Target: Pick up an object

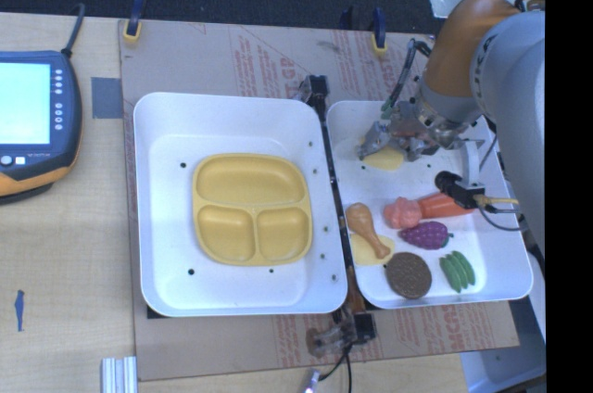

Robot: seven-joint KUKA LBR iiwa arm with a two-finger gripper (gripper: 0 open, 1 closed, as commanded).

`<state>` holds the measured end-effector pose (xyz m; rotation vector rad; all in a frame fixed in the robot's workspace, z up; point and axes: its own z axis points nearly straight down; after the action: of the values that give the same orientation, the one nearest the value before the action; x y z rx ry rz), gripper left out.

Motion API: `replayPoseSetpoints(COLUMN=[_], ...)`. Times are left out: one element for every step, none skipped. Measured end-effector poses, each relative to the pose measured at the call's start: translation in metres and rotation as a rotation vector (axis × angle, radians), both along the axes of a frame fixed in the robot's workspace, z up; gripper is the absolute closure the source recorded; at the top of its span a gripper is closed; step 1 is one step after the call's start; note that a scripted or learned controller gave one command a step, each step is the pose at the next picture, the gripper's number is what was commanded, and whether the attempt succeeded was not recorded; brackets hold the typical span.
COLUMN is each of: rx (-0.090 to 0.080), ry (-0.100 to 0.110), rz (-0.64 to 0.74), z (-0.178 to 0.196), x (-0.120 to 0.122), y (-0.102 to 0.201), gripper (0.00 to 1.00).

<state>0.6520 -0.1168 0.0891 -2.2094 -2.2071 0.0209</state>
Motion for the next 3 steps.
replayPoseSetpoints(rx=[-0.004,-0.003,-0.003], ry=[-0.022,-0.018,-0.019], rz=[0.004,0.003,0.006], z=[0.083,0.002,0.003], x=[0.005,0.003,0.004], y=[-0.043,-0.089,-0.047], gripper=[0.0,0.0,0.0])
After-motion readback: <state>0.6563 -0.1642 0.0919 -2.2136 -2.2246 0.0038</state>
